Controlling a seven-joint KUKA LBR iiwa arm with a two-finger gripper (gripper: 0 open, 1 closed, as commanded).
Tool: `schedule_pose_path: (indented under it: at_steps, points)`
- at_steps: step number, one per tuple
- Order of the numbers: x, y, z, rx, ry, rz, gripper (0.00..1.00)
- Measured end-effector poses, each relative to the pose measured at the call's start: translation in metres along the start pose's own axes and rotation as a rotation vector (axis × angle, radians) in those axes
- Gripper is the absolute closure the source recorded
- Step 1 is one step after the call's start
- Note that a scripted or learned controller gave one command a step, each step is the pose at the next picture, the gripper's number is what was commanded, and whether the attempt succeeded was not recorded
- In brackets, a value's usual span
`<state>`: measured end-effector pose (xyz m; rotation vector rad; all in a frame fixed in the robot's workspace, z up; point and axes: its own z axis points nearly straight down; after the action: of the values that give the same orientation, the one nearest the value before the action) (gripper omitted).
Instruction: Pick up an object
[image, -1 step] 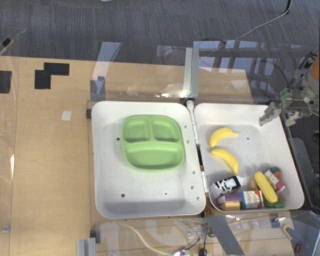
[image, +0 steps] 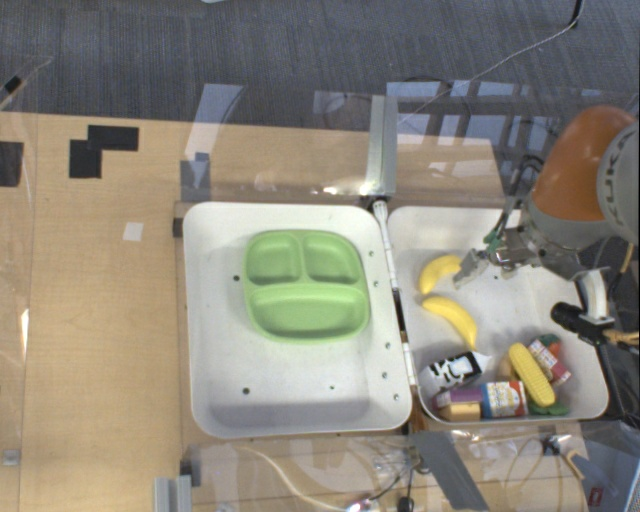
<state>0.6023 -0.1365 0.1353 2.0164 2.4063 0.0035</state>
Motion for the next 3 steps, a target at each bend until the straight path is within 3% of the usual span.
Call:
schedule_pose_path:
  at_steps: [1,2,3]
  points:
    - [0.034,-0.039,0.044,-0.011,-0.004,-0.047,0.0]
    - [0.062,-0.095,0.043,-0.02,-0.008,-0.148,0.0]
    - [0.054,-0.046,0.044,-0.013,-0.004,-0.201,0.0]
